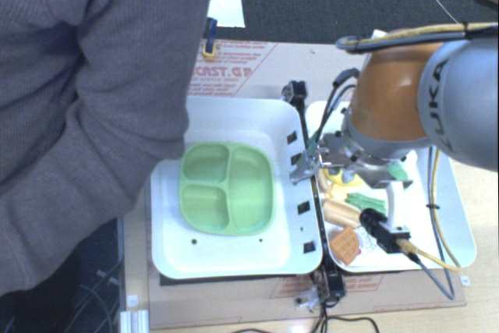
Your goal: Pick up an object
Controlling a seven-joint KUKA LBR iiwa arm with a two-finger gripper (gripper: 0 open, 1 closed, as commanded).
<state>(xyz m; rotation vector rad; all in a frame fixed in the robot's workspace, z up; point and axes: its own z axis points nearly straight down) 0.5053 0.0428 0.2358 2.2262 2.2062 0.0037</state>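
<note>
Hand point(355, 191) state unclear, above right bin point(460, 234); ridged green divided plate point(227, 187) alongside.

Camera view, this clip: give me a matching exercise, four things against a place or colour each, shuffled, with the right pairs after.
Things:
1. divided plate
2. waffle-like piece
3. grey sleeve
4. orange band

Places or colours:
A. on the arm, above the wrist
B. pale green, lying in the left bin
C. covering the view's left side
D. tan, near the front edge of the right bin

Pairs: 1-B, 2-D, 3-C, 4-A
</note>
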